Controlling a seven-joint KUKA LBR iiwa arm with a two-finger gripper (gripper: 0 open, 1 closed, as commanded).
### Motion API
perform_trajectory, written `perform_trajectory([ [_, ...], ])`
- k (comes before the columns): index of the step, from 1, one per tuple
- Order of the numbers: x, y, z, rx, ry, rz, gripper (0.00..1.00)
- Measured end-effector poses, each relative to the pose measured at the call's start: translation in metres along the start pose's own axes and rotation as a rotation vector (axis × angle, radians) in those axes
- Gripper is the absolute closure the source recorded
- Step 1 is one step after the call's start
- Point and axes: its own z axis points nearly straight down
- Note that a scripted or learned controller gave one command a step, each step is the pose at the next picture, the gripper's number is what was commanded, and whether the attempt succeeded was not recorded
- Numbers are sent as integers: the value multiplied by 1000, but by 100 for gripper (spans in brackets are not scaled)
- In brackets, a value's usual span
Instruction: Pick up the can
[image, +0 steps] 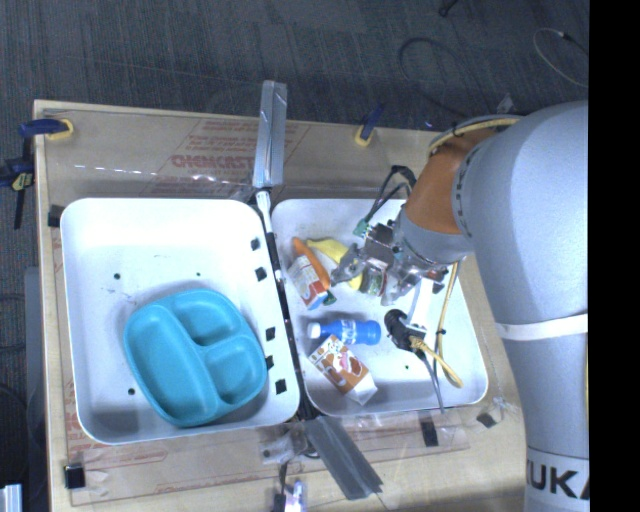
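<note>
The gripper (375, 272) is lowered into the right bin (460, 385), its 2 fingers spread. The can (370, 281) is possibly the greenish object partly hidden beneath it. It is judged light, rigid, slippery, and best pinched across its sides.

Dark grey carpet floor (150, 50) surrounds a pale wooden bench (150, 140); loose black cables (430, 50) lie on it.

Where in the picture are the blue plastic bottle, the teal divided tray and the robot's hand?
blue plastic bottle (350, 330), camera view, middle of its body.
teal divided tray (160, 372), camera view, its left compartment.
hand (382, 272), camera view, between its fingertips.
</note>
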Motion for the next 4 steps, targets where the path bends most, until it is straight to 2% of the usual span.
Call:
perform_trajectory([
  [1, 19, 72, -98, -5, 0, 72, 0],
  [2, 7, 62, 9, -25, 4, -51, 0],
  [3, 17, 70, -11, -6, -1, -281, 0],
  [4, -2, 46, -37, -3, -2, -450, 0],
])
